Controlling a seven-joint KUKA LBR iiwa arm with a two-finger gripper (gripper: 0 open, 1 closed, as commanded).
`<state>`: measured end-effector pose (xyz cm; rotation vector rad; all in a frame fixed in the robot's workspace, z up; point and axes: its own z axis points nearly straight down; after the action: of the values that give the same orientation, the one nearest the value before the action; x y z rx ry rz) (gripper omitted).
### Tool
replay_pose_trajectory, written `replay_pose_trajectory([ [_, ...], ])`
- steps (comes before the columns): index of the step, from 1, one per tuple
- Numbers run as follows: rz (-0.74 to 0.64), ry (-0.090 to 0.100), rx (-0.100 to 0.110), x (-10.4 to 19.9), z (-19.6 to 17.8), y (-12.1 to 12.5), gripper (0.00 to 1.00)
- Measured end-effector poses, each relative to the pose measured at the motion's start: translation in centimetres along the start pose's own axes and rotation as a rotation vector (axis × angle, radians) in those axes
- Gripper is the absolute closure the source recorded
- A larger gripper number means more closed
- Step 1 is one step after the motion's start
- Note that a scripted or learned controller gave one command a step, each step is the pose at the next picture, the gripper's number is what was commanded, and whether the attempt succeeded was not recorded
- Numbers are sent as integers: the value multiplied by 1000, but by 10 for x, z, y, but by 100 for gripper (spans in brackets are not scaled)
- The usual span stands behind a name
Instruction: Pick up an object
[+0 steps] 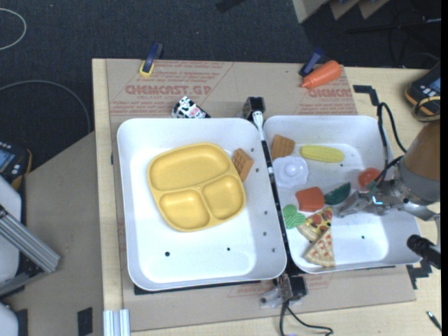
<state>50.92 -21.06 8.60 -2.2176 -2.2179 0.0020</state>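
Note:
The right bin (364, 240) holds several toy foods: a corn cob (321, 153), a tan cracker (283, 146), a white round lid (290, 169), a red piece (310, 199), a dark green piece (339, 192), a small red ball (369, 178), a pizza slice (320, 247) and a green leafy piece (292, 217). My gripper (348, 208) reaches in from the right, low over the bin, just below and right of the dark green piece. I see nothing clearly held in it.
The left bin (203, 261) carries a yellow divided plate (196, 186) with a waffle-like cracker (242, 163) at its right edge. On the bench behind lie an orange carrot (322, 74), a black-and-white toy (189, 108) and a blue-yellow clip (149, 60).

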Motion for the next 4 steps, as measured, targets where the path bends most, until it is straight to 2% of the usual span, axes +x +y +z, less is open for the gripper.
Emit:
replay_pose_trajectory([
  [1,0,-3,-5,-1,-13,1,100],
  [2,-1,-6,-10,4,-57,1,100],
  [3,-2,-7,-12,3,-120,6,100],
  [4,-2,-6,-10,2,-140,7,100],
])
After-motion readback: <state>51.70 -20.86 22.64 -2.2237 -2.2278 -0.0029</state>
